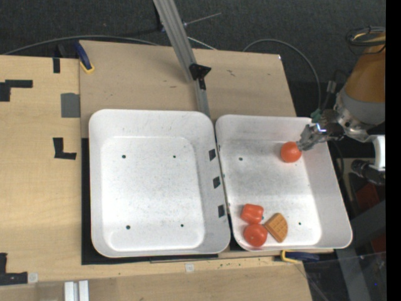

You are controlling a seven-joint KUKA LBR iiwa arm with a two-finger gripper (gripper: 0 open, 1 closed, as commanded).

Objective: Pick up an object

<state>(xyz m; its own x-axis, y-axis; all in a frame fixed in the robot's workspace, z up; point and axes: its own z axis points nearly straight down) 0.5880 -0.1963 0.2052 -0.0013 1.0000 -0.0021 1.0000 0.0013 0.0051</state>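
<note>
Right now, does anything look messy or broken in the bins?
Nothing stands out. The right bin holds an orange ball near the gripper, plus two red pieces and a tan one bunched at its front edge. Nothing looks spilled or damaged.

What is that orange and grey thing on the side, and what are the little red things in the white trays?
That is a robot arm. The camera looks down from above. At the arm's end is a gripper, like a two-finger hand, right beside a small red ball. Whether it grips the ball is too small to tell. On the wooden bench sit two white bins. The right bin holds the ball, plus a red pepper-like toy, another round red toy and a tan cracker-like piece together near its front edge. The left bin sits beside it.
</note>
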